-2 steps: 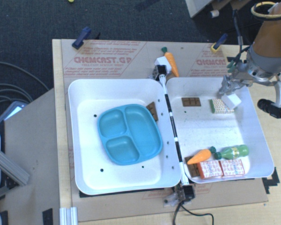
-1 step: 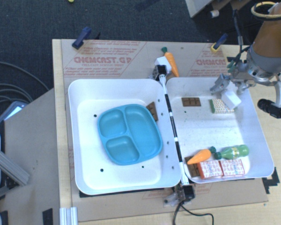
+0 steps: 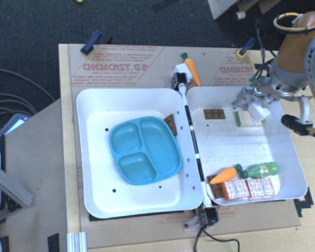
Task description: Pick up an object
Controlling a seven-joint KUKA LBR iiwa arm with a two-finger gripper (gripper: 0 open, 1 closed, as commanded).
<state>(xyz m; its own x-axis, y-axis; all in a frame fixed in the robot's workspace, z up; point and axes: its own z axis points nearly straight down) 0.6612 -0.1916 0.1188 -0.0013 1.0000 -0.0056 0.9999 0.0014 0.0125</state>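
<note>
My gripper hangs low over the far part of the right bin, just above and touching or nearly touching a small white packet with green dots. A brown chocolate bar lies to the packet's left. Along the bin's near edge lie a toy carrot, a green bottle and a red-and-white box. I cannot tell whether anything is held.
The left bin holds a blue divided plate with a brown piece at its far edge. A second carrot lies on the bench behind the bins. The arm's orange band rises at the right.
</note>
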